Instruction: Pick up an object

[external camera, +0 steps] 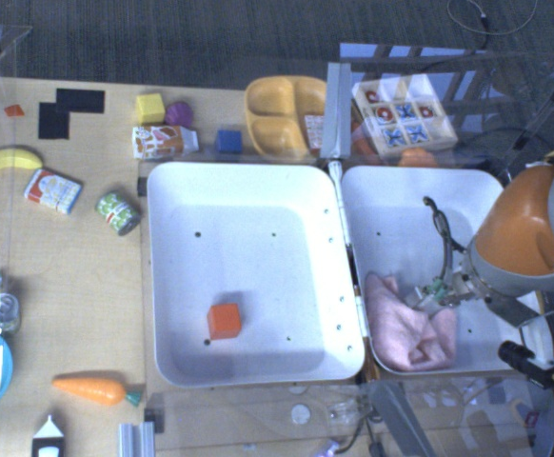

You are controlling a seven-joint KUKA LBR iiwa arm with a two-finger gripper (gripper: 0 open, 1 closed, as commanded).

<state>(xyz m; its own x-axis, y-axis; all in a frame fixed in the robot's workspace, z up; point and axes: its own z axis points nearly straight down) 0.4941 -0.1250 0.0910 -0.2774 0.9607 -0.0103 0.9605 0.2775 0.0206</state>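
Gripper (436, 291), state impossible to tell, sits at pink cloth's (410, 327) upper right edge.

The arm (529, 227) reaches into the right bin (401, 208); its gripper (436, 293) sits at the upper edge of a pink cloth (405, 327) bunched in the near corner. An orange block (225, 321) lies alone in the left bin (244, 198).

The left bin (242, 184) lies mostly open, with an orange block (225, 320) near its front. In the right bin (401, 193), a pink cloth (405, 331) fills the near left corner beside the arm (529, 231); its far half is free.
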